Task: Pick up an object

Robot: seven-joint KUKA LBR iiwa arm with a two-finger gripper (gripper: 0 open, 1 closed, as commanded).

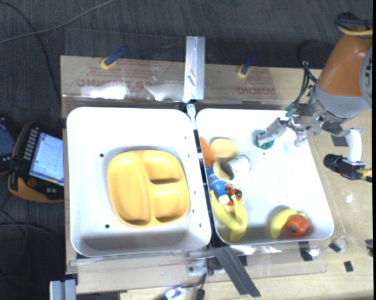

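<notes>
the object to be picked is not yet chosen by anything visible: candidates lie in the right-hand shallow white plastic bin [319, 192], and none is between the fingers. the two-finger gripper [281, 134] hangs in the upper right of the frame, over the bare upper part of that bin, at the end of the grey arm with its orange band [344, 61]. its two prongs, one tipped with teal toward the left and one paler toward the right, stand apart with open air between them and nothing clamped.

moving outward and left from it, the nearest things are a pale tan rounded lump [223, 147] and a small white cup-like piece [239, 164] near the bin's left wall, with an orange strip [204, 150] right against that wall. below these sits a small blue and red toy figure [221, 187], and under it a yellow banana-shaped toy [230, 220]. in the bin's lower right corner a yellow rounded toy [279, 221] touches a red tomato-like ball [296, 226], well apart from the gripper.

across the divider, the left white bin [87, 142] holds a yellow divided plastic tray [149, 186].

as a judgement, the task is at its start: no grasp is made, and the descent, closing and lift all remain.
</notes>
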